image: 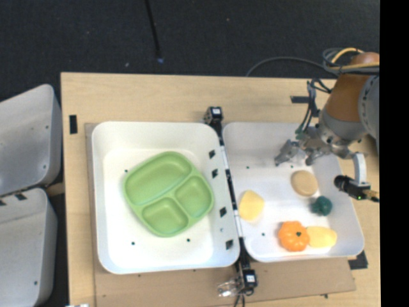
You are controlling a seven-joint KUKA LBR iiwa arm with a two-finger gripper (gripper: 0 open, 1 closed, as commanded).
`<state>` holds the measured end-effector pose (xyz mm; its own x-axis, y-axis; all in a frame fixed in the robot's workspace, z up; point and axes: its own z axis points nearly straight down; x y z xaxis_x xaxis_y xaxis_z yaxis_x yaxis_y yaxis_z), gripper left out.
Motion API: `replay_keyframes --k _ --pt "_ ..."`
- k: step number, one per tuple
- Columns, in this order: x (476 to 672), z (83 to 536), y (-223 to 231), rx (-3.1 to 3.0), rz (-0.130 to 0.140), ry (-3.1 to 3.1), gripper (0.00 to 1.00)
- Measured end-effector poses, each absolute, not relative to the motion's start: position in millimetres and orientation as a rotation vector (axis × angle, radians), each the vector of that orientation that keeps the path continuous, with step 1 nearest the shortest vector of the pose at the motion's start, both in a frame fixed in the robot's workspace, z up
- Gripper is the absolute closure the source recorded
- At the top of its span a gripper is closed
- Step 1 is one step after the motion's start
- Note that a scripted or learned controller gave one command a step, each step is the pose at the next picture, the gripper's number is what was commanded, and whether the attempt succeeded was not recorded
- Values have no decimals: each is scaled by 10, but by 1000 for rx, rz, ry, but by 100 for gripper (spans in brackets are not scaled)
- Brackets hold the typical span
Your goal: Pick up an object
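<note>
Seen from above, the wooden bench (pixel 160 94) carries two shallow white bins side by side. The left bin (pixel 108 248) holds a green three-compartment plate (pixel 168 193), lying flat near the bin's centre. The right bin (pixel 255 139) holds five small objects. A pale yellow piece (pixel 251 205) lies near the bin's left wall, just beside the divider between the bins. A tan oval piece, possibly a potato or bread roll (pixel 305 183), lies right of centre. A small dark teal object (pixel 322 205) sits near it on the right and slightly nearer the front. An orange toy pumpkin (pixel 293 236) rests at the near edge of the bin, touching a yellow lemon-like piece (pixel 321 236) on its right. The grey arm with its orange band (pixel 348 98) enters from the right, over the far right corner of this bin. The gripper (pixel 299 152) hangs above the bin floor just beyond the tan oval piece, apart from it. Its fingers are spread apart, with nothing between them. Cables loop behind the arm over the bench. Clips (pixel 213 114) join the bins at the far and near ends of the divider.
</note>
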<state>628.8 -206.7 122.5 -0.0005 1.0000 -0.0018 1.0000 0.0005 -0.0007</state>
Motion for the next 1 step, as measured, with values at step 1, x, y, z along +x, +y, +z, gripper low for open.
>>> replay_keyframes --k 1 --pt "6300 1365 -2078 2216 2 2217 100"
